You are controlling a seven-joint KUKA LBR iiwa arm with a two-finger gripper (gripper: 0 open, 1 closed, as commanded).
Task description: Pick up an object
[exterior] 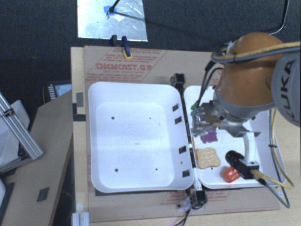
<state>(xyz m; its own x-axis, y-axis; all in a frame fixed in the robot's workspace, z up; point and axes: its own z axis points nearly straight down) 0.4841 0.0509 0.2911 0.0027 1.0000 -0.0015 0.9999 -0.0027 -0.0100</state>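
Note:
My gripper (203, 122) reaches down into the right bin (190, 98) near its left wall, under the big orange wrist band. Just below it lies a purple piece (209, 136), close to the metal finger parts. A tan cracker-like square (207, 157) rests nearer the front of the same bin. An orange-red object (230, 174) sits at the front, partly under a black part of the arm. Nothing is visibly between the fingers.
The left bin (101, 98) sits beside the right one, separated by a black-clipped divider (183, 121). The arm's body (249, 74) covers much of the right bin. A yellow cable (275, 164) hangs along the right side. A foil sheet (112, 12) lies behind the bench.

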